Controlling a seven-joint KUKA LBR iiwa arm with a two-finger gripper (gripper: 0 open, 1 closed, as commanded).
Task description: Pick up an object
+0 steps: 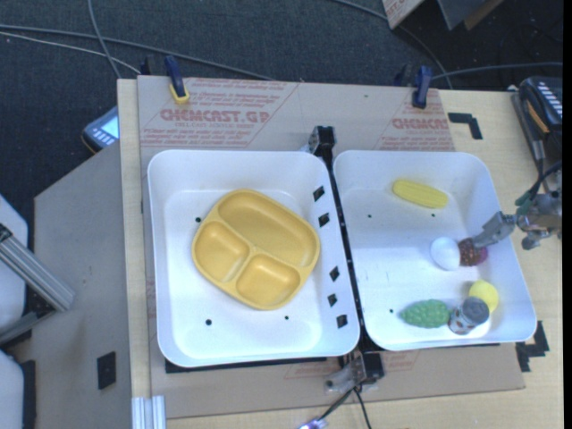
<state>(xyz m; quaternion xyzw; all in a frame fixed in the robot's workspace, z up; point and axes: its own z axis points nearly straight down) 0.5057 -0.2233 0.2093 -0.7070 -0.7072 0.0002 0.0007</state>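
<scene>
The right bin holds several small objects. A yellow corn cob lies near its far wall. A white egg-shaped piece sits mid-right, touching a dark red lump. Along the near wall lie a green bumpy item, a grey round item and a small yellow fruit. My gripper reaches in over the bin's right rim, its tip just above and right of the dark red lump. I see nothing held in it.
The left bin holds a yellow divided plate. Black clips run along the divider between the bins. Clamps and cables sit at the bench's far edge.
</scene>
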